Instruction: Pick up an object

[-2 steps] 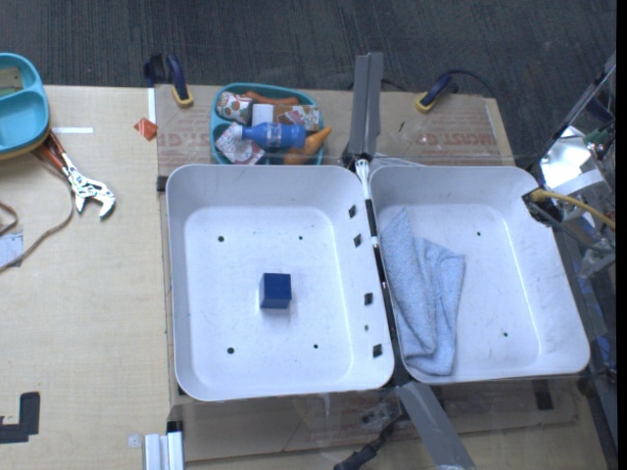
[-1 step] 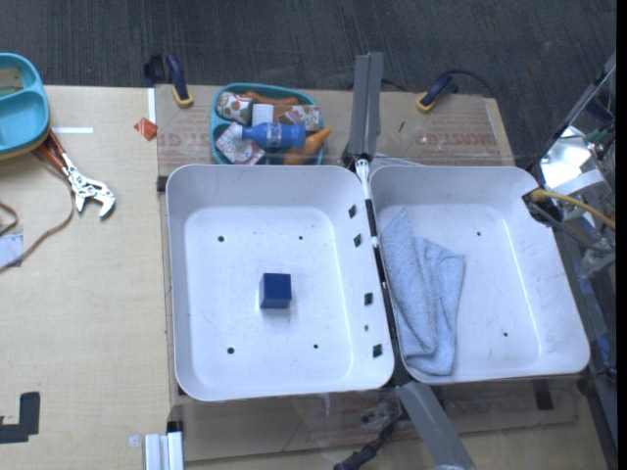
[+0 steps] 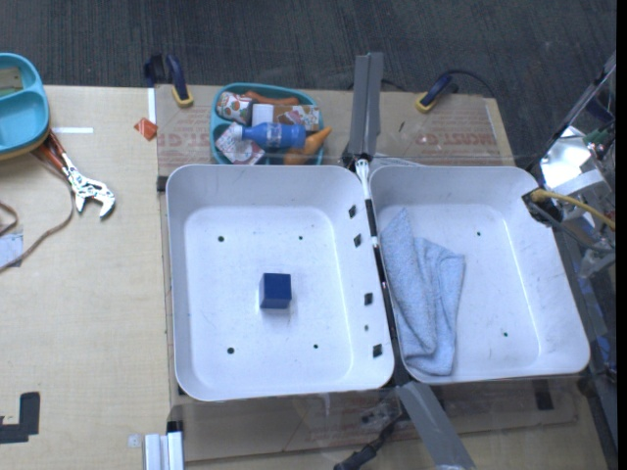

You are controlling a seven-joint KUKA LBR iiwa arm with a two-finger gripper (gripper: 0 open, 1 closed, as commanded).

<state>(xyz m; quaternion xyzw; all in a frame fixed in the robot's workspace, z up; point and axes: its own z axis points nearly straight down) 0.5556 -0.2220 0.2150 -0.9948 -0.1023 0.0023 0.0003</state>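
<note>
A small dark blue cube (image 3: 276,291) sits flat on the floor of the left white bin (image 3: 196,262), a little below its middle and apart from every wall. A crumpled pale blue-grey cloth (image 3: 423,297) lies in the right white bin (image 3: 524,262). It stretches along that bin's left wall from mid-height down to the near edge.
A teal tray (image 3: 223,106) holding several small items stands just behind the left bin. A wrench (image 3: 83,186) and a teal dish (image 3: 20,101) lie on the bench at far left. A grey post (image 3: 365,96) rises between the bins. Metal fixtures and cables (image 3: 573,169) crowd the right edge.
</note>
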